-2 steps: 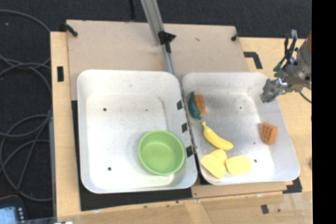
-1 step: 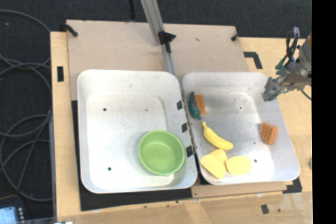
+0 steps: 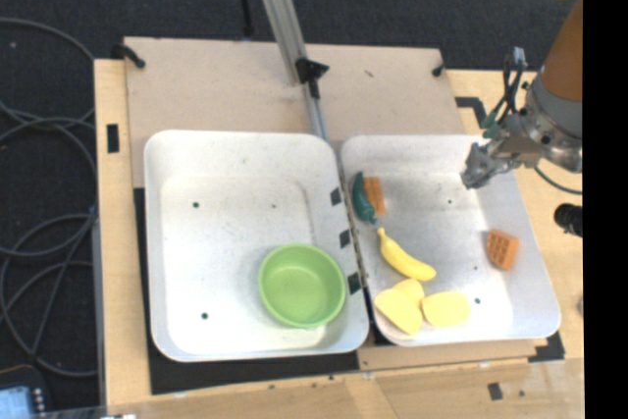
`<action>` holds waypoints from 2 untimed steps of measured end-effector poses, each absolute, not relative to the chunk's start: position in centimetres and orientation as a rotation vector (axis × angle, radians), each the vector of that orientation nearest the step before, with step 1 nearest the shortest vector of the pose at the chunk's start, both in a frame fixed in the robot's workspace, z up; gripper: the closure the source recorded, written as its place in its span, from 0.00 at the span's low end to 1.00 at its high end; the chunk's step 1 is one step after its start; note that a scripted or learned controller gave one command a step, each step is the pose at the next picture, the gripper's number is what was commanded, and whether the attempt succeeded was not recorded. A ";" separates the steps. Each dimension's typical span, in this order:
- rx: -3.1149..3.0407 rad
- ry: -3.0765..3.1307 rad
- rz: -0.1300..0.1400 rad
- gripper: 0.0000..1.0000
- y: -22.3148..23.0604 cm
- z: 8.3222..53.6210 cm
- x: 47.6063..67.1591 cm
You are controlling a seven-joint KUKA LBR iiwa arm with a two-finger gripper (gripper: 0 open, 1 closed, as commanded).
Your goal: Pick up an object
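The arm [image 3: 559, 83] enters as a rounded body with a broad orange band, and below that a grey metallic wrist ring. Dark cables [image 3: 510, 88] with a greenish tinge loop along its left side, near a small upright black stub. From the wrist a grey gripper [image 3: 475, 172] of blocky, dull metal narrows to a blurred tip whose details cannot be made out.

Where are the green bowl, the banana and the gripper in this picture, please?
Green bowl [image 3: 301, 285]: camera view, on the bowl's inner floor.
Banana [image 3: 403, 256]: camera view, on its middle.
Gripper [image 3: 474, 175]: camera view, at its fingertips.
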State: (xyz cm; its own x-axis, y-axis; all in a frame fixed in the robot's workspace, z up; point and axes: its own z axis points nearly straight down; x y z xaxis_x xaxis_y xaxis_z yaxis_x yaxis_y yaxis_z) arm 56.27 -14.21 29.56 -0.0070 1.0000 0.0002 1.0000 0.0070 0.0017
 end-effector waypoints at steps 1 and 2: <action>2.215 2.228 0.000 1.00 -9.8 28.1 56.5; 2.213 2.228 0.002 1.00 -4.1 27.3 58.1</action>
State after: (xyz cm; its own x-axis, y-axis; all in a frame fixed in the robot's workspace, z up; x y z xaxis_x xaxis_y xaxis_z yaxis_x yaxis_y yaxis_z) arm 58.14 -4.07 27.25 -0.0069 1.0000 0.0002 1.0000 0.0069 0.0018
